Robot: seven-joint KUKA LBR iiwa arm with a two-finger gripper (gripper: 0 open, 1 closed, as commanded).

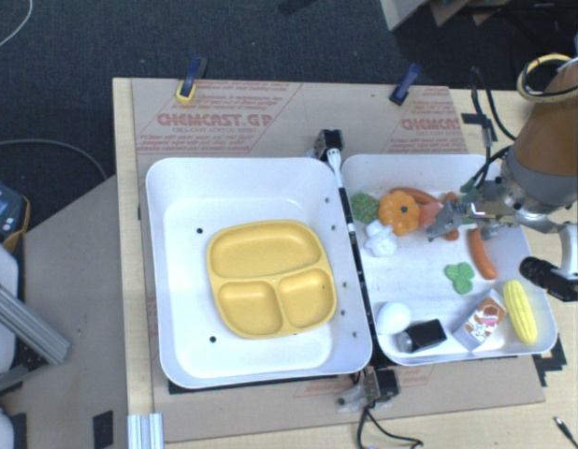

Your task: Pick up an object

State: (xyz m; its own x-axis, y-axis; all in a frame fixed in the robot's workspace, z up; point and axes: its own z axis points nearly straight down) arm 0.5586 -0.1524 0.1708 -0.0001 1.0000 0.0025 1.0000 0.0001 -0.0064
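The right bin holds several toy foods. An orange pumpkin lies at its back, beside a green leafy piece and a white piece. A red sausage, a small green piece, a yellow corn cob, a printed carton, a white ball and a black block lie toward the front. My gripper hangs low over the bin's back, just right of the pumpkin, above a red-orange piece.
The left bin carries a yellow divided tray. Blue clamps and a yellow-tipped clamp hold the cardboard at the back edge. A black bracket sits between the bins. The arm's body overhangs the right bin's right side.
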